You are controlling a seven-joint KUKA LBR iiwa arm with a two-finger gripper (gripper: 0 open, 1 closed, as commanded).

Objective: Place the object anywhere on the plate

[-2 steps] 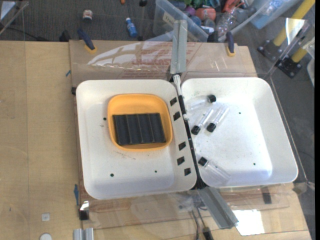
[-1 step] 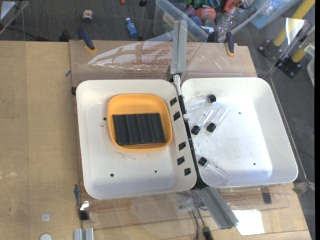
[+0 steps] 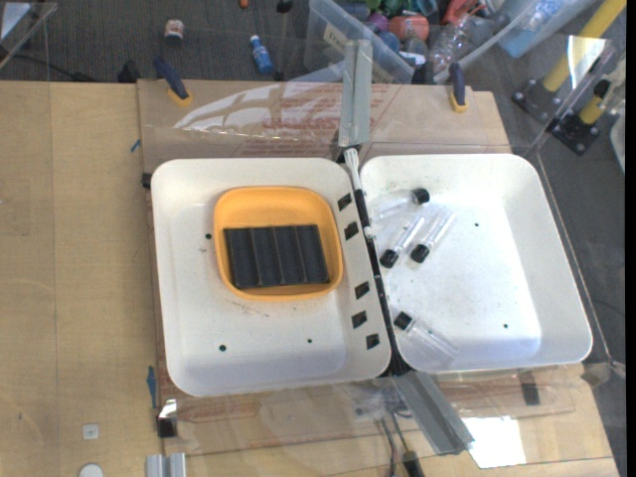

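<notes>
**Desk:** Where's the object right now?

**Me:** From my feed, a dark ribbed block lies flat on the orange plate, which sits in the left bin. The block is square to the plate and well inside its rim, and it covers most of the plate's floor. I take that block to be the task's object. If so, the placement looks done.

**Desk:** Why so sure it's settled and not perched?

**Me:** It lies level, no corner rides up on the rim, and orange shows on all four sides. That's my reading from a slanted overhead view, so I wouldn't swear to a slight tilt.

**Desk:** And the gripper?

**Me:** I can't tell how far open it is or whether it has hold of anything. Nothing is touching the block.

**Desk:** Anything else that could be the object?

**Me:** The right bin holds a few clear tubes with black caps, bunched near the divider, and one more tube lies lower down, apart from them. They're all well away from the plate. My guess is they're spare stock kept in the other bin so they don't get in the way of the placing.

**Desk:** Any risks?

**Me:** Only if the tubes were the target. They'd likely roll, and clear plastic on white is hard to see.
</notes>
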